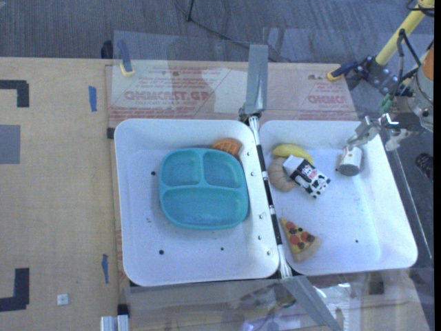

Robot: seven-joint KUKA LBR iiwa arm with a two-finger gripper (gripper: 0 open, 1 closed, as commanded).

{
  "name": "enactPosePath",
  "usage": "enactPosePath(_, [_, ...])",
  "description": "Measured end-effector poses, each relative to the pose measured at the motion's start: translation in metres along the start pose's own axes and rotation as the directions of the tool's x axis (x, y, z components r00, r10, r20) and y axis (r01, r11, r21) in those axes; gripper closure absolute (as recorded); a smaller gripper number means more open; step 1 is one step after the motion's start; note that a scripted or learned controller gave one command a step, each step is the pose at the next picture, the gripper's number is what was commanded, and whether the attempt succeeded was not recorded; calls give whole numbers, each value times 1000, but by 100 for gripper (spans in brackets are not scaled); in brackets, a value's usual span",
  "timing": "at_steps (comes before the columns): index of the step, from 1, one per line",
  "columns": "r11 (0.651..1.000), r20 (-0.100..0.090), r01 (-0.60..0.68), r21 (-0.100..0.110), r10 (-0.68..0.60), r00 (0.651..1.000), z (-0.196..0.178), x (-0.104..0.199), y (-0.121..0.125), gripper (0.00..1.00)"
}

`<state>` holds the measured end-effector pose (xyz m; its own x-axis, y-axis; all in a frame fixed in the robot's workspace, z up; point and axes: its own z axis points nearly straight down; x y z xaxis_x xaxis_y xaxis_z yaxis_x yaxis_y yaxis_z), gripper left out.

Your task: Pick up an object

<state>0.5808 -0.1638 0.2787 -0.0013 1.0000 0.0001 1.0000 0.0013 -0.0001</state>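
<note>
I have the gripper (360, 141) poised over the right white bin (386, 233) beside a small grey metal cup (349, 162), grip state unclear; next I'd descend onto it.

Two shallow white bins sit side by side on the tan worktop (55, 205), the left bin (131, 254) and the right bin (393, 247) touching along a central divider. Blue tape strips (92, 98) and black corner marks (19, 92) dot the worktop at the left of the frame. Grey carpet (83, 12) fills the top.
</note>
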Motion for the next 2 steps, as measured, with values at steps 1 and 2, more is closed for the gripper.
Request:
enactPosePath(1, [982, 0, 190, 0, -190, 982, 100, 59, 15, 0])
enactPosePath(2, [994, 5, 106, -15, -106, 994, 177, 61, 13, 0])
